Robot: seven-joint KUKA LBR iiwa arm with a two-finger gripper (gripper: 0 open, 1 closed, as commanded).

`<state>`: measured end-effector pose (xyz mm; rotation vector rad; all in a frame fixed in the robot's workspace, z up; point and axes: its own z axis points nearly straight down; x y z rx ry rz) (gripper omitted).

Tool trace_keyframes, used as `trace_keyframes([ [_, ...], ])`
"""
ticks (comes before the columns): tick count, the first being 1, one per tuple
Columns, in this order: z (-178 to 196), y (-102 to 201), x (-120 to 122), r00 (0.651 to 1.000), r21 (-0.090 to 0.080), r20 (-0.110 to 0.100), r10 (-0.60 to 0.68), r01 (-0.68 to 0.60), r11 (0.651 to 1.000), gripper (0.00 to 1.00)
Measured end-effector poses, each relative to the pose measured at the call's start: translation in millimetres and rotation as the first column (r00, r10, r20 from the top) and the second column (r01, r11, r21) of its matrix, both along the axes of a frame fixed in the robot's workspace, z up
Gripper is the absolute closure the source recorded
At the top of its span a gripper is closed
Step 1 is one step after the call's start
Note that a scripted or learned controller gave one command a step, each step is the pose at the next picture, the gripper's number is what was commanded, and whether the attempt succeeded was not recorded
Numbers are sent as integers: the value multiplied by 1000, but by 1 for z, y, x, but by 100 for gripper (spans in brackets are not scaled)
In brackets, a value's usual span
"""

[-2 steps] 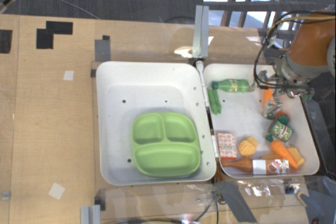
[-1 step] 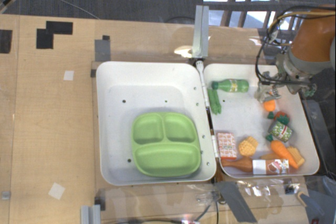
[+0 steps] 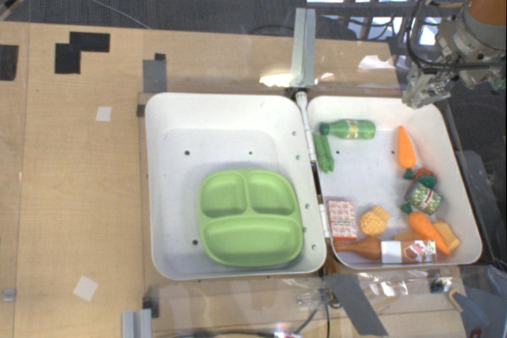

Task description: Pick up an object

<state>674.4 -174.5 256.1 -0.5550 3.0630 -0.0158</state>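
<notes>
Your gripper [image 3: 420,89] hung over the back rim of the right bin [image 3: 372,162], too blurred for you to tell how it stood, and you saw nothing in it. Below it lay a green bottle [image 3: 348,130], two carrots [image 3: 405,147], and a small jar [image 3: 423,195]. The arm ran off the frame's corner. A green tray [image 3: 250,218] sat in the left bin [image 3: 170,170].

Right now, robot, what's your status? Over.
Tool hovering over right bin's far edge, nothing visibly held. Green bottle, carrot and other toys lying untouched. Path down looks clear.
</notes>
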Motion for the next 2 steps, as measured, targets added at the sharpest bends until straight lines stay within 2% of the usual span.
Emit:
trace_keyframes([
  [1,7,1,0,1000,3,0,-1,1,1000,100],
  [2,82,13,-3,983,6,-11,-184,184,983,100],
])
